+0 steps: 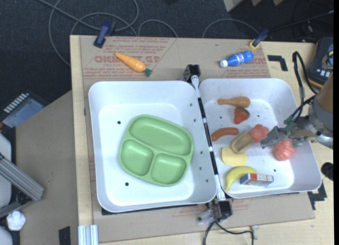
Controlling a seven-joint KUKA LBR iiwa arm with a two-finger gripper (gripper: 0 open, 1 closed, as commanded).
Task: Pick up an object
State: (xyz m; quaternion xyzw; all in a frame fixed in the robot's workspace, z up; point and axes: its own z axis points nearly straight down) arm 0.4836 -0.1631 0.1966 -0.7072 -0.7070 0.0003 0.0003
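The right bin point(296, 180) holds several toy foods: a drumstick point(233, 101), a strawberry point(241, 115), a sausage point(224, 132), a pink round piece point(258, 132), a tan bun point(242, 142), a yellow wedge point(233, 157), a banana point(237, 175), a small box point(258, 179) and a red fruit point(284, 151). My gripper point(271, 138) reaches in from the right, low over the bin. It sits between the pink piece and the red fruit, close to both. Nothing is visibly lifted.
The left bin point(100, 106) contains a green divided plate point(156, 150). On the cardboard behind the bins lie a toy carrot point(132, 62), a blue bottle point(237, 59) and two clips point(103, 34). Cables trail along the right side near the arm.
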